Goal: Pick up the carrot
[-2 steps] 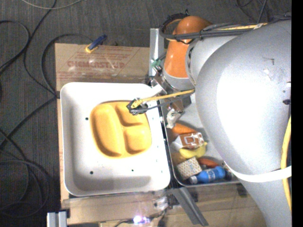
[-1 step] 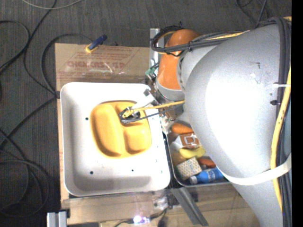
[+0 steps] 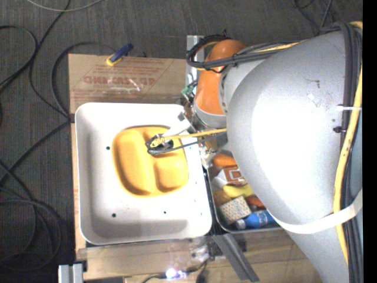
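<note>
I begin at the left, where a flat brown cardboard sheet lies on the table behind the bins, with a small blue and yellow clip-like object on its far edge. The cardboard has faded red printing, but I cannot read any word of it from this camera.

Next comes the shallow white left bin. In it lies a yellow plastic tray with two compartments. Over its upper right part hangs a thin yellow rod with a dark wire loop at its tip; I believe this belongs to the end effector, but the shape is small and I cannot tell if it is open or closed, or if it touches the tray.

To the right, the large grey arm with the orange band covers most of the right bin. The orange carrot seems to be the orange piece at the upper left of that bin, just beside the arm, though it is partly hidden. Below it I see a red and white packet, a beige woven-looking object and a blue bottle-like thing; no label is readable.

To do the step well, I would bring the tool across from the left bin, over the divider, and descend on the carrot along its long axis, away from the crowded packets.
</note>
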